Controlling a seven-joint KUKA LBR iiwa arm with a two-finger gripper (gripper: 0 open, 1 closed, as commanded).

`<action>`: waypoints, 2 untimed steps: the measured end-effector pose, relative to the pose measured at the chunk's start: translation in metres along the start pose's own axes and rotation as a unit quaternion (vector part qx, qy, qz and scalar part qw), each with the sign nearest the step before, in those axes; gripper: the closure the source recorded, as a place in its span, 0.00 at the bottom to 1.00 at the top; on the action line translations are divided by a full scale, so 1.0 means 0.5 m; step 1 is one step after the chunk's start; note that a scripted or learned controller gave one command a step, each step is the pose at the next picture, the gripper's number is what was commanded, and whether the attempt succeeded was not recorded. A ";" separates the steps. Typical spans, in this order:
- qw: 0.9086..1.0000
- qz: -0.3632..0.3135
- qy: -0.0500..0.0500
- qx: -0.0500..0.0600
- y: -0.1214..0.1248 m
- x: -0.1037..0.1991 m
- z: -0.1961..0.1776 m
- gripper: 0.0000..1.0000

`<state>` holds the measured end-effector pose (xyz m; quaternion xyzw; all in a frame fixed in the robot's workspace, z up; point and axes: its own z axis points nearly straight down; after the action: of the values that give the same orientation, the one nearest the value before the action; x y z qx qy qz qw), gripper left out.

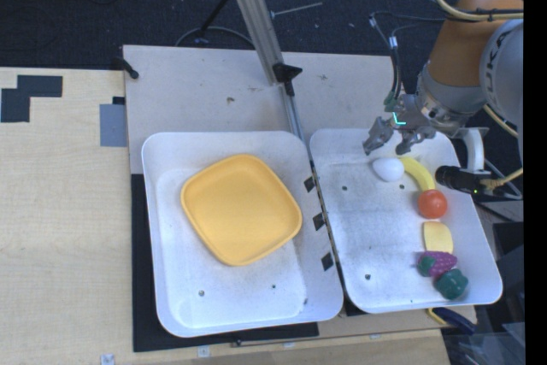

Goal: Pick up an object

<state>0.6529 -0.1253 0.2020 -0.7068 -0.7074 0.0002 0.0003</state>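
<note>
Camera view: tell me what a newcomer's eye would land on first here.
The big yellow plate lying in the left bin stands out most. Next comes the grey arm with its orange band, whose gripper hangs spread just above a white egg at the top of the right bin. Down that bin's right side runs a line of toy food: banana, tomato, grapes.

Banana (419,173) top under gripper (395,140)
</note>
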 end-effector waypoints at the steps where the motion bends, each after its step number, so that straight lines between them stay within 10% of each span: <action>1: 1.000 0.000 0.000 0.000 0.000 0.000 0.000 0.00; 2: 1.000 -0.001 0.000 0.003 0.002 0.010 0.126 0.00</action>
<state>0.6537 -0.1205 0.1391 -0.7064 -0.7078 0.0018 0.0024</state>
